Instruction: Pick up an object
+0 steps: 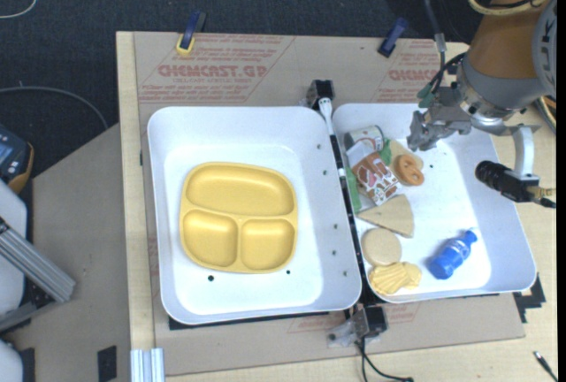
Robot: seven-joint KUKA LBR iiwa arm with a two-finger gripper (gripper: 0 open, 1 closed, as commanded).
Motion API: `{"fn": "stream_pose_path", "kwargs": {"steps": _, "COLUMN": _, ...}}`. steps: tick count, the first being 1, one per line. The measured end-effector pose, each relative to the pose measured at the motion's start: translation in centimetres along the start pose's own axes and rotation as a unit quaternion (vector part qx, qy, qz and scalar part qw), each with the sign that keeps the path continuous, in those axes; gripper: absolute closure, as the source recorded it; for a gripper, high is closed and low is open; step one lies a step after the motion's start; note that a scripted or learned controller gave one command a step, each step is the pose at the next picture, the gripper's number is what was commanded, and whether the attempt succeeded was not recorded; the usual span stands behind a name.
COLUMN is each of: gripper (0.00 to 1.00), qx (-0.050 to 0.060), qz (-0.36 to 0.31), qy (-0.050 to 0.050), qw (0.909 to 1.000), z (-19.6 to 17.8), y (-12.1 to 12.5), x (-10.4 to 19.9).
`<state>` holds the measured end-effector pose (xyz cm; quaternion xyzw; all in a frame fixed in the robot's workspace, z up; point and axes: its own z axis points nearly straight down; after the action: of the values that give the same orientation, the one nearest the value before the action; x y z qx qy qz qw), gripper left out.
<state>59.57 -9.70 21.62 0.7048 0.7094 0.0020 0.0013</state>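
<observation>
The gripper (423,134) is hovering over the right bin (495,221); finger state, cannot tell. The small pretzel (409,168) is lying just beside it, at seven o'clock.

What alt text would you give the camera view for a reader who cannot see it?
The arm's end effector hangs over the right bin, near a small round cookie among toy foods and a blue bottle. The left bin holds a yellow divided plate.
</observation>
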Motion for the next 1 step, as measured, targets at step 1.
{"fn": "stream_pose_path", "kwargs": {"steps": 1, "gripper": 1.0, "qx": -0.001, "qz": 0.002, "qy": -0.001, "qw": 1.0, "z": -1.93, "y": 1.19, "x": 0.69}}
